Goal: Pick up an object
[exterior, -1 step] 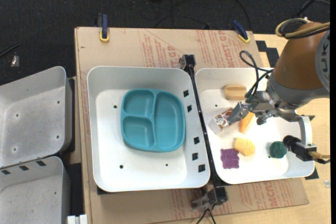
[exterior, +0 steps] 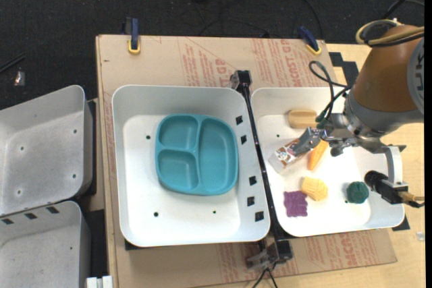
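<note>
In the right bin (exterior: 385,218) lie a tan bread piece (exterior: 302,118), an orange carrot (exterior: 316,157), a clear wrapped packet (exterior: 285,154), a yellow corn piece (exterior: 314,188), a purple piece (exterior: 295,203) and a dark green ball (exterior: 357,193). My gripper (exterior: 315,139) hangs low over the bin's middle, just above the carrot's top end and the packet's right end. Its body hides part of the carrot. I cannot tell whether it touches either one.
The left bin (exterior: 135,212) holds a teal divided plate (exterior: 197,154). The grey and orange arm (exterior: 388,88) covers the right bin's far right side. A black part on the arm (exterior: 382,185) sits next to the green ball. White panels (exterior: 40,145) lie left of the bench.
</note>
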{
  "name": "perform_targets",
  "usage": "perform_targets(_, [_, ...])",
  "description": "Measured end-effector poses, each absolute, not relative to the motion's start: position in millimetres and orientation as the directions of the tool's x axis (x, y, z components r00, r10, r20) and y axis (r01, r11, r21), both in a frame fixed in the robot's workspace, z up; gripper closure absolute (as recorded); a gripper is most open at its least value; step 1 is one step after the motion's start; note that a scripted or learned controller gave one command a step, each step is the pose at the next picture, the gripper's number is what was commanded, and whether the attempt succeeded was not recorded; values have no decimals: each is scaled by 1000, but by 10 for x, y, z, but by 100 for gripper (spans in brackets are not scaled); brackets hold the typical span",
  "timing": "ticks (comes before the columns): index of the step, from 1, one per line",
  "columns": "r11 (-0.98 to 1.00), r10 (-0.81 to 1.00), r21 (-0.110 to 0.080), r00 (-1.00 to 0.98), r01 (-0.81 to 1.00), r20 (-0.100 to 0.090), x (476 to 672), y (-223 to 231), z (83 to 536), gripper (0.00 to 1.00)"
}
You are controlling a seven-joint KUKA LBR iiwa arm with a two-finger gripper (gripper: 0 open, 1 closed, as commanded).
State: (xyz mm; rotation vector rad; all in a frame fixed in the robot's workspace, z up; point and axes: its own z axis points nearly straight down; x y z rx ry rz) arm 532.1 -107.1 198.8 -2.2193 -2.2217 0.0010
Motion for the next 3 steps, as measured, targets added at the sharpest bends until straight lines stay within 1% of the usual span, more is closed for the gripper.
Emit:
perform_targets(1, [-1,1000,-5,1,1000,1,5269,-1063,1547,0])
perform_targets(2, [-1,1000,-4,1,1000,1,5265,-1025,1111,0])
perform_targets(3, [-1,1000,-3,1,1000,1,5261,-1020,909,0])
